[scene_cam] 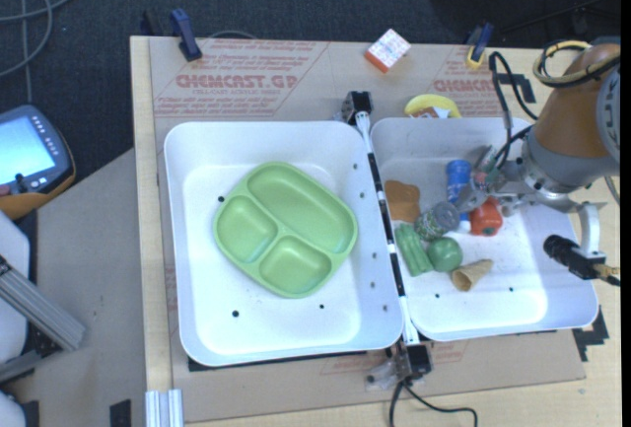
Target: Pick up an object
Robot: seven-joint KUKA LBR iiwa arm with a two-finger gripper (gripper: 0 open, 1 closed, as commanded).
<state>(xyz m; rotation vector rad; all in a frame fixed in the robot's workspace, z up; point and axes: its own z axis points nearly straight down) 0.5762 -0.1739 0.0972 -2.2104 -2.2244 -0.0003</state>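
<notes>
At the right of the frame you have the arm (577,119) reaching over the right bin (513,312), its gripper (490,190) low among the clutter near the bin's middle; you cannot tell from this angle how it is set, nor whether it has hold of anything. Count the right bin's load: one blue can (457,177) toward the top, one orange-red piece (485,219) touching the gripper's tip, one grey crumpled object (437,218) just left of that, one brown flat piece (401,199) by the left wall, one green ball (444,252) with one green block (412,249) just beside it, and one tan cone (471,273) below them. That is seven loose things, all lying on the bin floor. The left bin (197,317) holds one green divided plate (286,229) with three compartments. On the bench (276,75) above the bins you see one small orange-and-white box (387,49) and one yellow object (432,106) at the right bin's top rim.
</notes>
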